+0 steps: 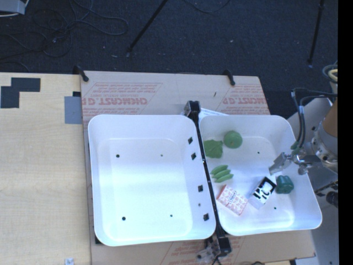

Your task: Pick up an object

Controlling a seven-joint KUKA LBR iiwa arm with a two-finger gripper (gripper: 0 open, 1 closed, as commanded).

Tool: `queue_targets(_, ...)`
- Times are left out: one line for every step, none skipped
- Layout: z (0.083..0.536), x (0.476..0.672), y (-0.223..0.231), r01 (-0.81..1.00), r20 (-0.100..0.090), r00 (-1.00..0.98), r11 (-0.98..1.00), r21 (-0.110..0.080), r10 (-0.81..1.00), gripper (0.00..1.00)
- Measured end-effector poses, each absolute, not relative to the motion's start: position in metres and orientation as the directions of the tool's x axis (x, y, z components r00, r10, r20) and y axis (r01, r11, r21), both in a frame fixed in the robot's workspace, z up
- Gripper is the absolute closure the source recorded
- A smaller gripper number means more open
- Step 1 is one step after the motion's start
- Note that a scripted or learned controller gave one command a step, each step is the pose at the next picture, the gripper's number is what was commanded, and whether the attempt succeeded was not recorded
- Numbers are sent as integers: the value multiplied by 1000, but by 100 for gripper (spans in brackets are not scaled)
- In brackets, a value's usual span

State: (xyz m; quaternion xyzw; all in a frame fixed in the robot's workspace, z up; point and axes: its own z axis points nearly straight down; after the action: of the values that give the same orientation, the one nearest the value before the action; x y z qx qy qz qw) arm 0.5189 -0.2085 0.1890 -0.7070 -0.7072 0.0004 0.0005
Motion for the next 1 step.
queue_targets(97,547,-128,1000,-2,-7,7,9,1000,0)
